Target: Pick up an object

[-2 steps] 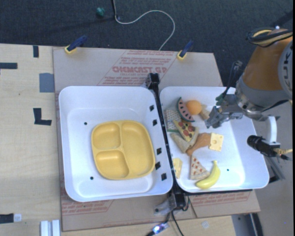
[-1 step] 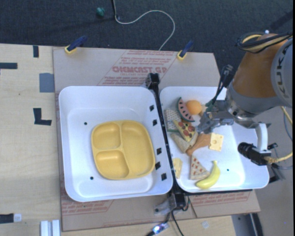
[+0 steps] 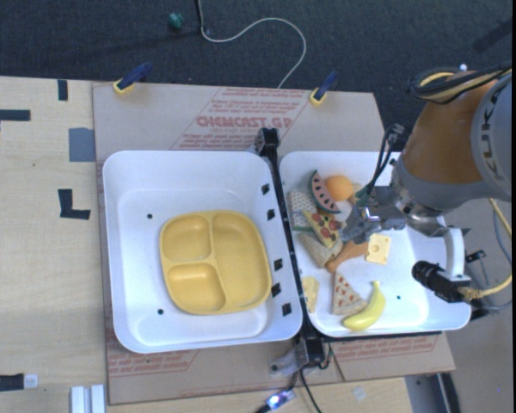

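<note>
The right bin (image 3: 430, 317) holds several toy foods: a watermelon slice (image 3: 321, 190), an orange (image 3: 339, 186), a pizza slice (image 3: 326, 228), a carrot piece (image 3: 346, 255), a cheese square (image 3: 378, 249), a sandwich triangle (image 3: 346, 293) and a banana (image 3: 366, 309). My gripper (image 3: 361, 223) hangs low over the middle of this bin, between the pizza slice and the cheese square, just above the carrot piece. The grey and orange arm reaches in from the right and covers the bin's right side.
The left bin (image 3: 129, 231) holds a yellow divided plate (image 3: 213, 261). A black clip divider (image 3: 277, 222) runs between the two bins. Both bins rest on a cardboard sheet (image 3: 232, 119) held by clamps. A cable loops behind it.
</note>
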Available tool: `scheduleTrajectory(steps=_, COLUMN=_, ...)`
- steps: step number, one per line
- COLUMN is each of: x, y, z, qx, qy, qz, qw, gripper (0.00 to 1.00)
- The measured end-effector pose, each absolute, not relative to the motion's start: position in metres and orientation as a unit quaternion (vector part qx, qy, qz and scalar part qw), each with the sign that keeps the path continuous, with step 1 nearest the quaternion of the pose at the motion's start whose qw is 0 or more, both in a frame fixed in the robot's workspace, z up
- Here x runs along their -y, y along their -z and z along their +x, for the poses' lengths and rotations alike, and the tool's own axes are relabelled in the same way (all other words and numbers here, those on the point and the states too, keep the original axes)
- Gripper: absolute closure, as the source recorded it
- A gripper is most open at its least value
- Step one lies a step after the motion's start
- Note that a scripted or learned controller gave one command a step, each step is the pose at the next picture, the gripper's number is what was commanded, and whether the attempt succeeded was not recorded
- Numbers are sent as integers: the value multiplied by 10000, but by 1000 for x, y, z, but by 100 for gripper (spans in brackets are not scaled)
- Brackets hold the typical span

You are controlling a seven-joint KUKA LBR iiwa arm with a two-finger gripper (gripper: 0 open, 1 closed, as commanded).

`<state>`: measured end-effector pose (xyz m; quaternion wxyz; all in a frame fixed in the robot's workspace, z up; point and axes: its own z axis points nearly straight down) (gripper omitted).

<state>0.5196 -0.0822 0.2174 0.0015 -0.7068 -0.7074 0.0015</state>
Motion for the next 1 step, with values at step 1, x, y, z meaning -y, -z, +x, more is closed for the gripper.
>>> scheduleTrajectory(steps=1, x=86, y=-224, z=515, qx=7077, qy=-6, qz=-7065, qw=7, gripper=100)
